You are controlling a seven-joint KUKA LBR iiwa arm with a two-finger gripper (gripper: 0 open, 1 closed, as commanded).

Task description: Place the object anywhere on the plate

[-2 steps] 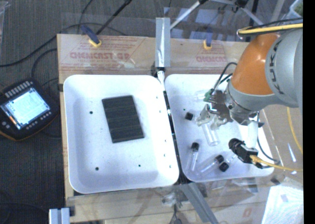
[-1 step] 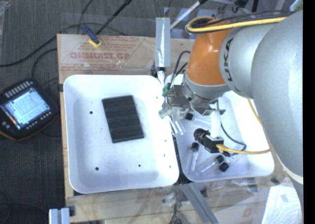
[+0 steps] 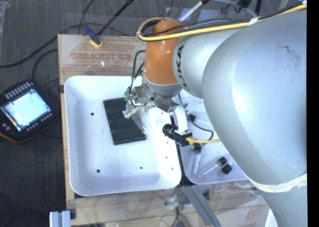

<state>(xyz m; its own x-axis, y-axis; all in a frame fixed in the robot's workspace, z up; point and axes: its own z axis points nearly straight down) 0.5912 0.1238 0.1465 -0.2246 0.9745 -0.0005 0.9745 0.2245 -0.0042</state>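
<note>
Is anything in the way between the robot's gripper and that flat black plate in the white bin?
Nothing visible is. The gripper hangs right at the upper right edge of the black plate in the left bin. The arm's own wrist covers that corner, so what lies beneath it can't be seen.

Even bright overhead light, w/ glare on white bin [image 3: 84,171], soft shadows, arm [image 3: 259,101] slightly blurred up close.

handheld screen [image 3: 24,110] left, cables [image 3: 107,6] on floor
</note>
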